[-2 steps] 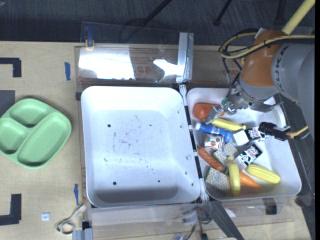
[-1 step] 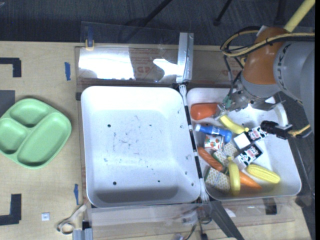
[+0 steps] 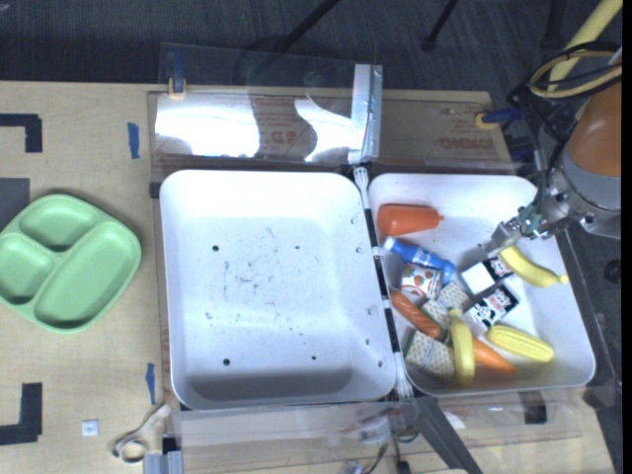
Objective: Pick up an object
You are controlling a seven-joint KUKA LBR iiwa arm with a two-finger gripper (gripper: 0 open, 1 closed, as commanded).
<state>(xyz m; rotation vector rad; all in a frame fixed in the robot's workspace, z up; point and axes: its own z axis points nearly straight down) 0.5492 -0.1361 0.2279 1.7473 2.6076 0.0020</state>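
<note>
Camera view looks down on the right bin (image 3: pixel 583 358), where all the loose objects lie in a crowded heap. Nearest the arm is a yellow banana (image 3: pixel 533 268), lying at a slant toward the bin's right side. Just left of it sits a small black-and-white box (image 3: pixel 491 294), and nearer the viewer a yellow corn cob (image 3: pixel 520 343) rests beside an orange carrot (image 3: pixel 481 355). Farther left in the same bin are a blue-and-white packet (image 3: pixel 423 261), a second orange piece (image 3: pixel 415 313) beside the dividing wall, and a larger orange block (image 3: pixel 407 218) at the far end. The left bin (image 3: pixel 188 205) holds nothing to lift, and a green divided plate (image 3: pixel 65 262) sits on the bench well to the left.

Judging from how things lie, the pick is not done: every object rests on the bin floor or on its neighbours, and nothing is raised. The gripper (image 3: pixel 521 227) sits low over the right bin's far right part, just above and slightly to the far side of the banana's left end, near it but with no contact I can make out. Its tip is small and blurred, so I cannot tell how it is set. What seems left is the whole grasp and lift, with the banana or the box the likeliest candidates.
</note>
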